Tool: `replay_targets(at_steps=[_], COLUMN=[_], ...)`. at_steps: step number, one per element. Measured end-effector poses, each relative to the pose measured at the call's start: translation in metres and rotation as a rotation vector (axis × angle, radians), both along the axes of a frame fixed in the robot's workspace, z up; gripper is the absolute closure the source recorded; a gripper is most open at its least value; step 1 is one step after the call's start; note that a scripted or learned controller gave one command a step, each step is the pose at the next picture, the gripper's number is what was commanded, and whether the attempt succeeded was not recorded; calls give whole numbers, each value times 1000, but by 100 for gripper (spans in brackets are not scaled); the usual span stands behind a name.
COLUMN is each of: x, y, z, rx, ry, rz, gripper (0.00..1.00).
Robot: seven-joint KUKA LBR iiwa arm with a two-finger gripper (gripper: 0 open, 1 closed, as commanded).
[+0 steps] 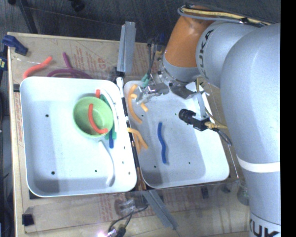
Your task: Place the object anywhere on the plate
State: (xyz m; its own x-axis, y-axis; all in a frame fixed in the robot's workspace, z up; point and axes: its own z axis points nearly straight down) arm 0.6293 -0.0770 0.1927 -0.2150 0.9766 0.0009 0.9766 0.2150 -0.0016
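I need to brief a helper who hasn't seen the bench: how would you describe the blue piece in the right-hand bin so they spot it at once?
Find the right white bin, under the grey arm. Near its middle lies the blue strip, long, thin and wavy, flat on the floor. The orange strips near that bin's left wall differ in colour.

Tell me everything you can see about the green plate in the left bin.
The green plate is round, light green, and looks like smooth plastic with a raised rim. It sits upright on the floor of the left bin, towards that bin's right side. A curved red-orange strip lies across its inside. Further thin pieces, one green and one blue, lie against its right edge. The hand is apart from it, over the right bin.
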Motion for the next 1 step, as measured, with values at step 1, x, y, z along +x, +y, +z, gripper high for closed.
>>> replay_targets(at_steps=[1], x=[0], y=[0], z=[0], rx=[0], ry=[0], rz=[0], gripper=[0])
